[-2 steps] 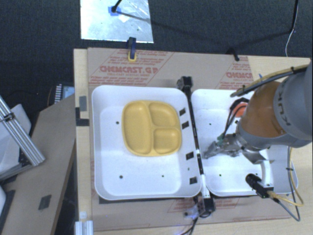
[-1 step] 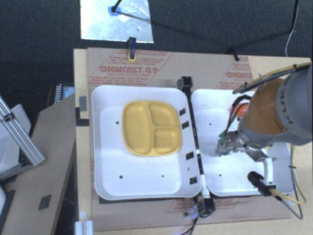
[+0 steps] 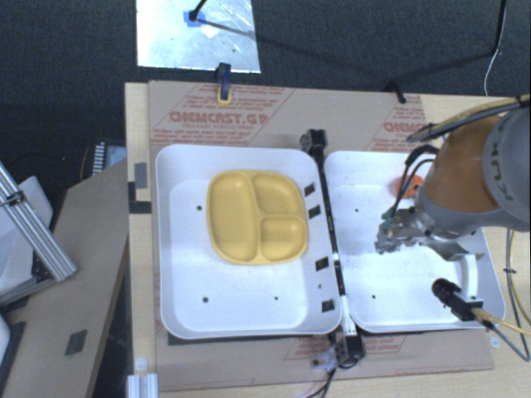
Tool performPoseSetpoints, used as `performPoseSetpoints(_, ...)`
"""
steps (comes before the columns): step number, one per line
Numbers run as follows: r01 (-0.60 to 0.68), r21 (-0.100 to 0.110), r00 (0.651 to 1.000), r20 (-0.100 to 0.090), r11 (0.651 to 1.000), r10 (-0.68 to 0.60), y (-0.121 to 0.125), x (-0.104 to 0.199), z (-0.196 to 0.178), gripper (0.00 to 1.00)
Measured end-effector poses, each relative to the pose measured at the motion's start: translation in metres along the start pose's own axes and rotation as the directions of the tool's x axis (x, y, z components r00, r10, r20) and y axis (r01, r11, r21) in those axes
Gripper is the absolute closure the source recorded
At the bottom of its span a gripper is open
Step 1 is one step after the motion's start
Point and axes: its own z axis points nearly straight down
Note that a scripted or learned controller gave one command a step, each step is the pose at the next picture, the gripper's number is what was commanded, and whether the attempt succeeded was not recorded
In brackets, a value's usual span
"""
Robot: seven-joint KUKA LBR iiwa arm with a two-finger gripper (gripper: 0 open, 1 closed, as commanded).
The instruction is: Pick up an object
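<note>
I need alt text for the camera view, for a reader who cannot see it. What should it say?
A grey robot arm reaches from the right into the right white bin, its gripper low over the bin floor. The left white bin holds a yellow divided plate. Both bins sit on a cardboard-covered bench.

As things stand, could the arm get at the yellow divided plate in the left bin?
Probably yes. The yellow plate lies alone and flat in the left bin with nothing on top of it. The hand is low in the right bin, so it must lift over the divider between the bins.
</note>
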Motion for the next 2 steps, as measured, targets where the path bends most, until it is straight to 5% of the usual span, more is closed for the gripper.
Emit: performPoseSetpoints(2, 0.001, -0.003, 1.000, 0.000, 1.000, -0.001, 0.006, 0.005, -0.107, 1.00)
